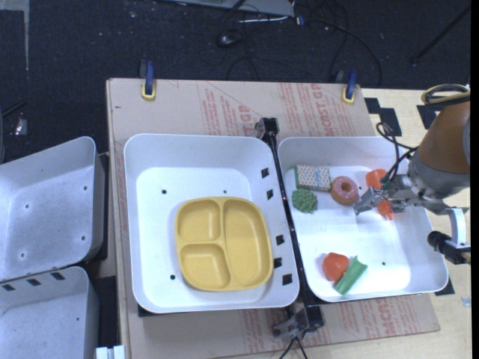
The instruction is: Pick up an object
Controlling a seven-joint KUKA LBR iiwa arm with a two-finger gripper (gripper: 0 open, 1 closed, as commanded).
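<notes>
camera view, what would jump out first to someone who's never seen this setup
The yellow divided tray stands out first, alone in the left bin. Next comes the grey and orange arm, its gripper low in the right bin beside a pink donut, with a red piece and green piece nearer the front edge.

Robot lab — clamped bench (194,96), cables (247,28)

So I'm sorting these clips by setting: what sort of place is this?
Probably a robotics lab. A grey robot arm reaches over two white bins clamped to a cardboard-topped bench, with toy food and loose cables on the dark floor behind.
</notes>
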